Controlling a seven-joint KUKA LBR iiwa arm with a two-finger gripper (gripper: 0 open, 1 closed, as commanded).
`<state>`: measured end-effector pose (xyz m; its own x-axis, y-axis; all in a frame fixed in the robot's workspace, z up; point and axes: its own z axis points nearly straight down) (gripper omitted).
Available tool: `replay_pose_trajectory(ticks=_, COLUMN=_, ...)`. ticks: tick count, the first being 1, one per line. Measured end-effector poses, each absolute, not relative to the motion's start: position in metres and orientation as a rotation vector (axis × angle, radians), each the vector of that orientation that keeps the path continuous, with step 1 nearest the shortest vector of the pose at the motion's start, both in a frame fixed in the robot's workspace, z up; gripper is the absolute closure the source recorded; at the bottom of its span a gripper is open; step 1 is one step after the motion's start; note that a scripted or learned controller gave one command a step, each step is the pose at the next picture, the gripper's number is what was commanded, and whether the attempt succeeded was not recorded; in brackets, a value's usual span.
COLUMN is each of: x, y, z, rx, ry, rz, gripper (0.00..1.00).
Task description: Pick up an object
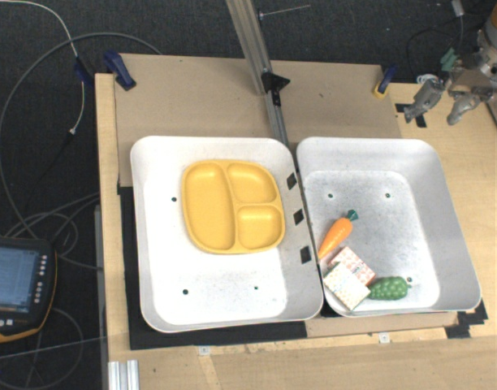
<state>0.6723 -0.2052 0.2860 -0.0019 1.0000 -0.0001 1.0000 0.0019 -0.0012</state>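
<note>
In the right bin [427,169] lie an orange carrot [336,233], a small patterned box [347,277] and a green bumpy vegetable [389,288], all grouped near its front left corner. A yellow divided plate [232,205] rests in the left bin [151,242]. My gripper [440,110] hangs at the upper right, above the bench behind the right bin's far corner, well away from the objects. Its two fingers stand apart with nothing between them.
A slanted metal pole [252,35] rises from the bench behind the gap between the bins. Blue clamps [118,70] grip the bench's far edge. A tablet [17,279] and cables lie on the floor at the left.
</note>
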Motion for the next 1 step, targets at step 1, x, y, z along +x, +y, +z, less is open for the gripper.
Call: replay_pose_trajectory(ticks=1, x=0.6722, y=-0.2053, z=0.2861, rx=-2.219, ry=-2.223, rz=0.002, gripper=0.00)
